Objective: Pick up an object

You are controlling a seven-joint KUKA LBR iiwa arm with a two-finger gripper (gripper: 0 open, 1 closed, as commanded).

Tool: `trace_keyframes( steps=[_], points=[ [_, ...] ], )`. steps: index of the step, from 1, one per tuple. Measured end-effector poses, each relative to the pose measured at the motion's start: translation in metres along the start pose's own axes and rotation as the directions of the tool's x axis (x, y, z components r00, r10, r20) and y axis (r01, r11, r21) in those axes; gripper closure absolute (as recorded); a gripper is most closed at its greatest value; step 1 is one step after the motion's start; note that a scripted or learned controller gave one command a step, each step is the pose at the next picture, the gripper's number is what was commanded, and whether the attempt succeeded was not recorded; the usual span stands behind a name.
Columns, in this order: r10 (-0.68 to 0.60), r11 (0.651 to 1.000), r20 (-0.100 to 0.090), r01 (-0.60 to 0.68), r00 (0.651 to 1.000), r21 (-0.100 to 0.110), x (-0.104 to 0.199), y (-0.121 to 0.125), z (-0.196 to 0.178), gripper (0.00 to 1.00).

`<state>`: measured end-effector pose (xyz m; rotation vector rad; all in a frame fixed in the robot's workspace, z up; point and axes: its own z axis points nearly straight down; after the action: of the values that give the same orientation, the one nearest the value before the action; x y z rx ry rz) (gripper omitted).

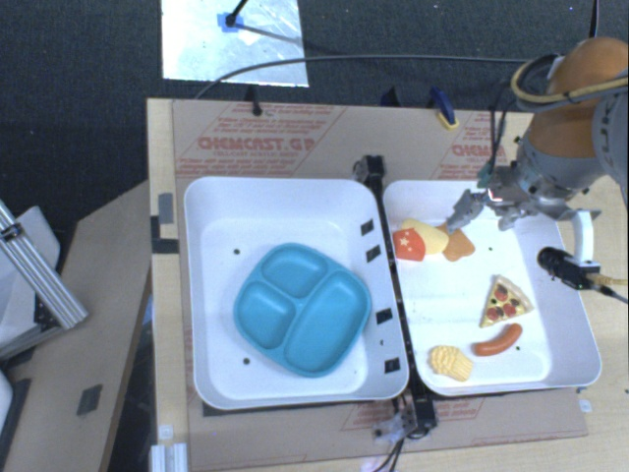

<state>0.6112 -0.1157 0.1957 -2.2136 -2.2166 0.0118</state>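
Two shallow white bins sit side by side on the counter (118,254). The left bin (211,264) holds a blue divided plate (302,309) near its middle, with bare white floor all round it, widest toward the far wall. In the right bin (580,357) the toys lie apart from one another: a red-and-yellow piece (413,241) close to the dividing wall, a tan lump (459,247) touching it on the right, a pizza slice (505,301) near the centre, a sausage (496,340) just below that, and a yellow ridged piece (450,363) near the front wall. The widest bare floor lies left of the pizza slice and along the bin's right side.

The arm reaches in from the right, and its tool (464,210) hangs just above the tan lump at the far end of the right bin. Whether the tool is released or clenched cannot be told; nothing shows between its tips.
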Motion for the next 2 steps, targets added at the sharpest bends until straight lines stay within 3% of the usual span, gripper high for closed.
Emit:
trace_keyframes(
  steps=[1, 2],
  points=[
    [-0.002, 1.0, 0.001, 0.002, 1.0, -0.013, 0.0, 0.003, -0.008, 0.0],
    [0.0, 1.0, 0.001, 0.0, 1.0, -0.009, -0.004, 0.0, 0.053, 0.0]
  ],
)
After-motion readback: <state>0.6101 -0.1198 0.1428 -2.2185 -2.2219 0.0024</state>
